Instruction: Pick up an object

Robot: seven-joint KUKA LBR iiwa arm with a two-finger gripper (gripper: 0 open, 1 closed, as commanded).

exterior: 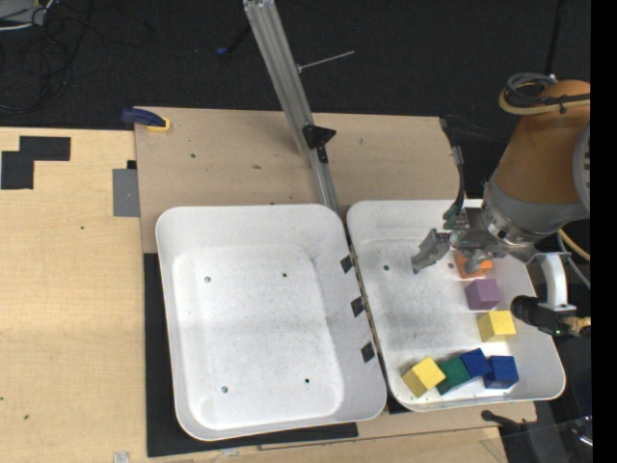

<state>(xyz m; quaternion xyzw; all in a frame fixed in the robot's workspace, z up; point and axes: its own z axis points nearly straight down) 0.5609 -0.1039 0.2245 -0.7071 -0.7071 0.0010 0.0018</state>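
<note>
Orange block (471, 264) sits under the arm's lowered gripper (453, 252); grip state unclear.

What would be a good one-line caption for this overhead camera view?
Robot arm's gripper hovers in the right bin near an orange block, with purple, yellow, green and blue blocks alongside.

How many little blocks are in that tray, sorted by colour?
Yellow blocks: 2
Blue blocks: 2
Green block: 1
Purple block: 1
Orange block: 1, partly hidden under the gripper
Total: 7, all in the right bin
</note>
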